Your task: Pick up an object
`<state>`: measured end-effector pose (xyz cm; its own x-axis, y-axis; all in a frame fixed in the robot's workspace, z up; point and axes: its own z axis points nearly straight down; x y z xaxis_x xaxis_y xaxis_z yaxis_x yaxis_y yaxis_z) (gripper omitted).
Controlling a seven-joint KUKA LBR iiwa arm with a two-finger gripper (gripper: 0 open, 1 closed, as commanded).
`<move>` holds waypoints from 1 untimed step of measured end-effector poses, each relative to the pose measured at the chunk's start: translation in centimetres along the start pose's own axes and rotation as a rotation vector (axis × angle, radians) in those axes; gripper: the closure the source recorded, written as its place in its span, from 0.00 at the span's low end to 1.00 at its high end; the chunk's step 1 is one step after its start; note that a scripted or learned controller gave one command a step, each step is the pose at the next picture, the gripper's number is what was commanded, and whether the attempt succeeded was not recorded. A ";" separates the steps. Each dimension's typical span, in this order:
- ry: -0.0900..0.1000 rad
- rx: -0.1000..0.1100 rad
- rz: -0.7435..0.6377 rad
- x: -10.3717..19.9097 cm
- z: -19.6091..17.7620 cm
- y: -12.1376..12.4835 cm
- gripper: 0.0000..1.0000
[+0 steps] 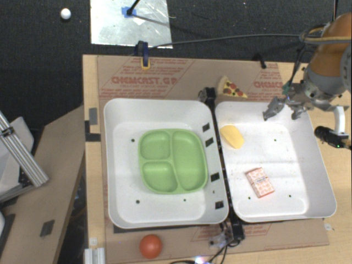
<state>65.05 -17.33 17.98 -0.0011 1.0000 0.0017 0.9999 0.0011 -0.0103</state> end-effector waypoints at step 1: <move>-0.002 -0.012 -0.002 0.0 -0.8 0.3 0.00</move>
<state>65.37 -17.30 18.74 -0.0036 1.0000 -0.0006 1.0000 0.0036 0.0018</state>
